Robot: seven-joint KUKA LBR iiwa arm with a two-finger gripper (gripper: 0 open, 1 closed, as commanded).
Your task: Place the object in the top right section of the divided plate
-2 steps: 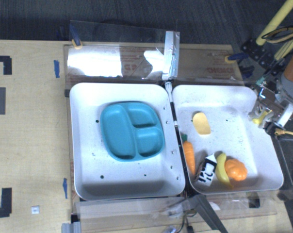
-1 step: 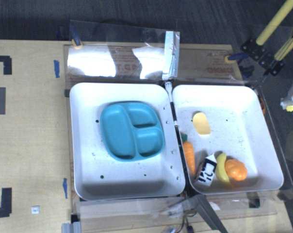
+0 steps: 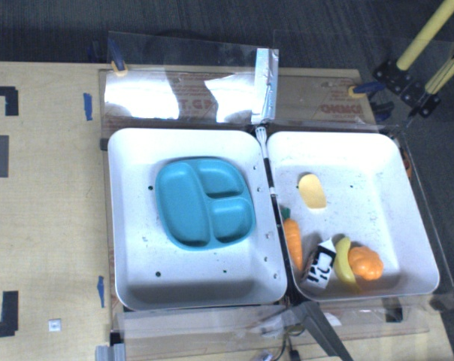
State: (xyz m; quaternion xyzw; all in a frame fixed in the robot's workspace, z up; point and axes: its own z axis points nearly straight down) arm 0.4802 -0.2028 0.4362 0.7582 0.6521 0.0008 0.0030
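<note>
Two white bins (image 3: 129, 277) are sitting side by side: the blue divided plate (image 3: 205, 201) is waiting left, toy foods (image 3: 336, 258) are lying right for picking; pincer state untellable.

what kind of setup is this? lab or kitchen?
Most likely a lab pick-and-place bench, not a kitchen: two white bins on a taped board, toy food such as a carrot in the right one, a blue divided plate in the left.

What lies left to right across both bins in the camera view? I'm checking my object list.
Blue divided plate → carrot → pale yellow piece → black-and-white item → banana → orange fruit.
</note>
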